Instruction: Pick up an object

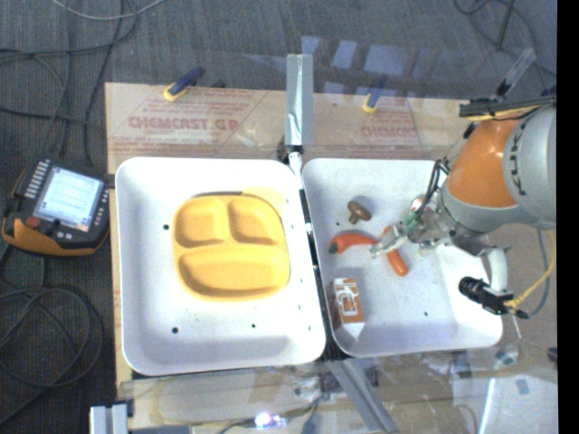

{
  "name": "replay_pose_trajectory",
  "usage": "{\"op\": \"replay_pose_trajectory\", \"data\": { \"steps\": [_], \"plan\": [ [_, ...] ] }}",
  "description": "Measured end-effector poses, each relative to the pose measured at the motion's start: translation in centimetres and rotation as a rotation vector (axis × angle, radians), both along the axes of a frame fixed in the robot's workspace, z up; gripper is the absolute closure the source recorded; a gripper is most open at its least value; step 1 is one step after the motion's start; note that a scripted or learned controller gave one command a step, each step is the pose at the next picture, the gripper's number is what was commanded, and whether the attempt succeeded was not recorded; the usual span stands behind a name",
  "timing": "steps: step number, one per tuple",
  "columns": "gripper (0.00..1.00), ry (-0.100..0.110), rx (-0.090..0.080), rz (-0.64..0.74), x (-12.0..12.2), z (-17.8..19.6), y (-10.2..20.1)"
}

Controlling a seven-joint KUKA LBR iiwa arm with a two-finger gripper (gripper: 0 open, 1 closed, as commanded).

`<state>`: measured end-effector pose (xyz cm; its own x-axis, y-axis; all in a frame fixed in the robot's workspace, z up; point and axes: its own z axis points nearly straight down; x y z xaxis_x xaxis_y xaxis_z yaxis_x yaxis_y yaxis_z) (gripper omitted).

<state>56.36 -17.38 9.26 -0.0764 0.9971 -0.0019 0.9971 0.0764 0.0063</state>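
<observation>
Where cables trail, grey carpet [181,25]

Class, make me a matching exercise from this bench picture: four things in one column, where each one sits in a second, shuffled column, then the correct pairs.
Things
1. yellow tray
2. brown mushroom-shaped toy
3. small brown packet
4. handheld controller

Places
A. right bin, near its front-left corner
B. on the floor, left of the bench
C. left bin, in the middle
D. right bin, toward its back

Pairs: 1-C, 2-D, 3-A, 4-B
</observation>
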Motion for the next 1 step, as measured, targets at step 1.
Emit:
{"op": "replay_pose_trajectory", "data": {
  "steps": [1],
  "plan": [
    [1.00, -0.001, -0.001, -0.001, 0.01, 0.90, -0.08]
  ]
}}
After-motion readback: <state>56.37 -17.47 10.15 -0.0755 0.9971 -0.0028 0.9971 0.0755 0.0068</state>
